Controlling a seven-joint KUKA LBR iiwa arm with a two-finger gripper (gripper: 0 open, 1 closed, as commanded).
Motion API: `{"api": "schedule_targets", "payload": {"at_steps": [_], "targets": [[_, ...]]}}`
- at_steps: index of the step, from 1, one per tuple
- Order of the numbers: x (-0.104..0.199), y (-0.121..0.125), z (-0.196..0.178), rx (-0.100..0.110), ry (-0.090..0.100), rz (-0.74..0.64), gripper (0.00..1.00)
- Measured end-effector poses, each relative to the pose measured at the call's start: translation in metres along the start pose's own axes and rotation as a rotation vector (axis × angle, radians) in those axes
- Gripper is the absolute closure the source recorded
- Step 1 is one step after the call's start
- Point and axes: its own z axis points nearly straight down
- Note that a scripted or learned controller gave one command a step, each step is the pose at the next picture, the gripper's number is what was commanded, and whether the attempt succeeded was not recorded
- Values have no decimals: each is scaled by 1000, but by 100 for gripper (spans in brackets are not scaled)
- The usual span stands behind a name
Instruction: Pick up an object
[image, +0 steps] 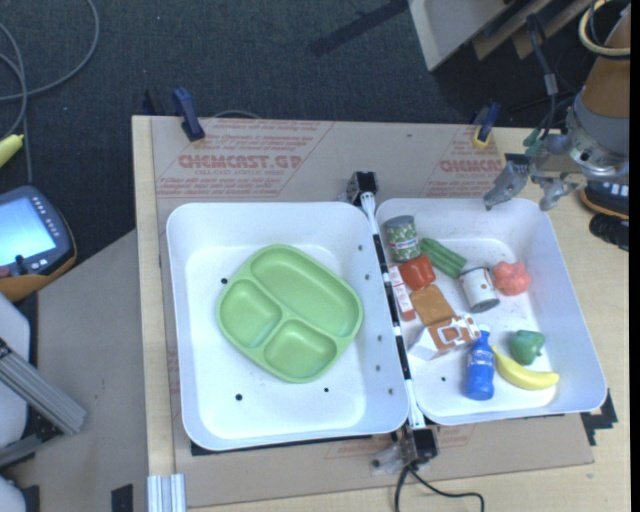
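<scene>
Objects (470, 320) crowd right bin (570, 300); tool (528, 190) over far rim, fingers apart, gripping nothing.

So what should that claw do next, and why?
Probably drop down and inward toward the red tomato. The gripper hangs open above the right bin's far rim with nothing between its fingers, and the tomato lies close, fairly apart from its neighbours.
</scene>
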Motion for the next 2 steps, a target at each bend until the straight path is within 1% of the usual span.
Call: {"api": "schedule_targets", "payload": {"at_steps": [1,2], "targets": [[-38,-46,121,13,3,6,0],[-36,-40,102,-4,-2,0,100]]}}
